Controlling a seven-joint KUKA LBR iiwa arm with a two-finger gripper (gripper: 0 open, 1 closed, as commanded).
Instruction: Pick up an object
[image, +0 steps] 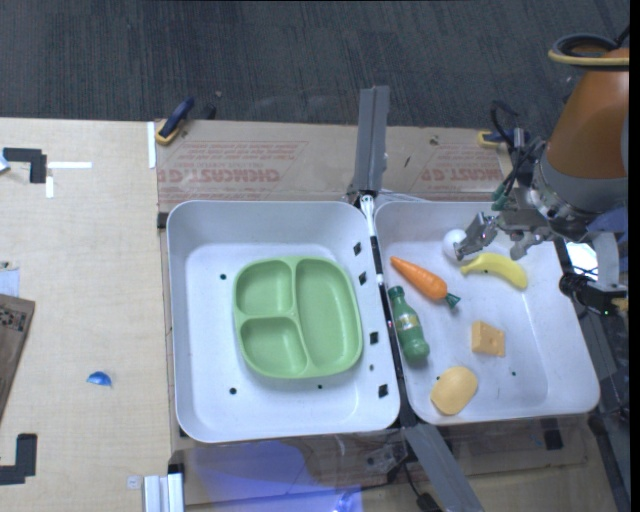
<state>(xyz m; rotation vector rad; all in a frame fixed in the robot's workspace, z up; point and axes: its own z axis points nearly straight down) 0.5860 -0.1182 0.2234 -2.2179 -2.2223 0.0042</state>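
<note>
In the right bin (560, 395) lie a yellow banana (497, 268), an orange carrot (419, 279), a green bottle (408, 325), a tan cheese-like block (488, 339), a yellow lemon-like fruit (454, 390) and a small white round thing (455, 240). My gripper (500, 238) hangs low over the bin's far part, directly above the banana and to the right of the white thing. Its fingers stand open, and nothing is held between them.
The left bin (190, 330) holds a green three-compartment plate (298, 317). A grey divider post (372, 140) rises at the back between the bins. The arm's orange band (595, 110) and cables fill the right rear corner.
</note>
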